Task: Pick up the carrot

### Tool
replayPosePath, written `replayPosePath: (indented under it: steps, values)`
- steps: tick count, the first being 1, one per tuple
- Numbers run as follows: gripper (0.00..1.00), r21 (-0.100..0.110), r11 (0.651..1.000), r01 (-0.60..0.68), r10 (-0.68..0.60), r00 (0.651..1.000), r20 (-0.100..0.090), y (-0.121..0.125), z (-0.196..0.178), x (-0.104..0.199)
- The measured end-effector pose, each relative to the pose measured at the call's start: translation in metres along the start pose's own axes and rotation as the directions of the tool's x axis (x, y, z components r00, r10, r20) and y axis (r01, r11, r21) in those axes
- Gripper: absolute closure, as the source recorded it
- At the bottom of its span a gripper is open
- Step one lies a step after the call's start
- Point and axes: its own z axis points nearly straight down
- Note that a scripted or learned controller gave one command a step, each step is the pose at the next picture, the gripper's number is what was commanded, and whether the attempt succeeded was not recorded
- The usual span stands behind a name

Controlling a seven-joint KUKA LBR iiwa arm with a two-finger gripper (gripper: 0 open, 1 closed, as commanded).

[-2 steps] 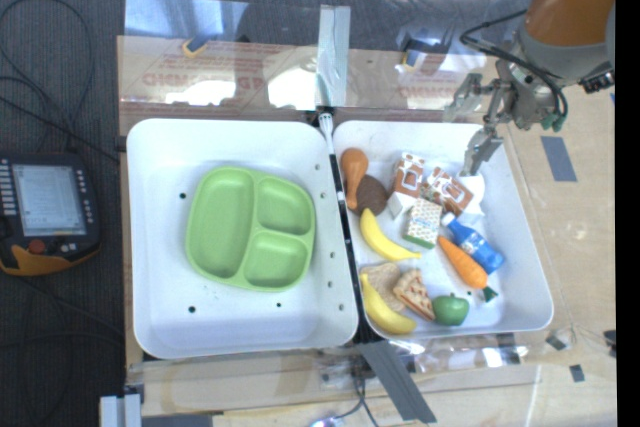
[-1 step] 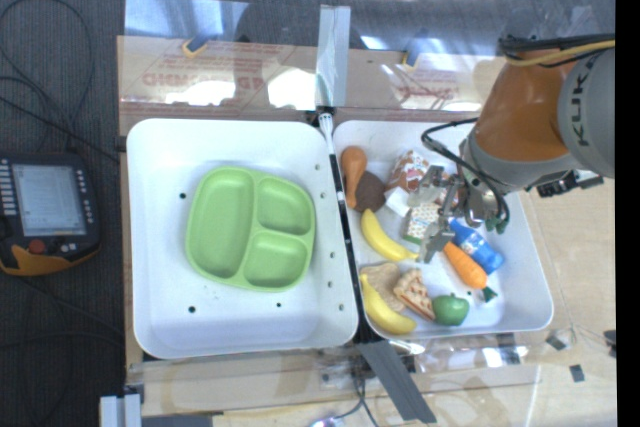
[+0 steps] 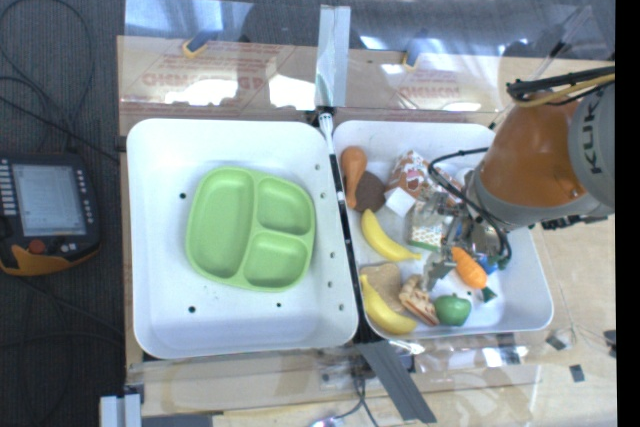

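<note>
Arm reaches in from the right over the right-hand bin [image 3: 520, 320]; the orange band sits above the wrist and the gripper [image 3: 452, 250] is low among the clutter in the middle of that bin. The carrot [image 3: 468, 268], small and orange with a green tip, lies in the right half of the same bin, just beside the gripper's lower end and possibly touching it. Whether the pincer is open, closed, or already around the carrot cannot be told from this slanted view: the wrist and cables cover that part. Near neighbours: a green apple [image 3: 453, 310] just below the carrot, a pizza slice [image 3: 418, 298] to its lower left, two bananas [image 3: 383, 237] further left, and a printed packet [image 3: 411, 173] above. The left-hand bin [image 3: 165, 315] holds a green divided plate [image 3: 250, 227], well apart from the work. Judgement: the step in hand looks like the final approach or the grasp itself, not yet a lift, since the carrot appears to rest on the bin floor. The next move calls for a firm hold across the carrot's narrow body and then a straight rise; the crowding on the apple side suggests the risk of nudging or catching a neighbour instead.
</note>
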Motion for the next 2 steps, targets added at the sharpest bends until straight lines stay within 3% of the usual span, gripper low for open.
replayPosePath:
  steps: [1, 2]
  values:
    - [0.0, 0.004, 0.995, 0.101, -0.101, 0.995, 0.003, -0.03, 0.002, 0.024]
    - [1.0, 0.008, 0.995, 0.103, -0.103, 0.995, 0.011, -0.03, -0.009, 0.02]
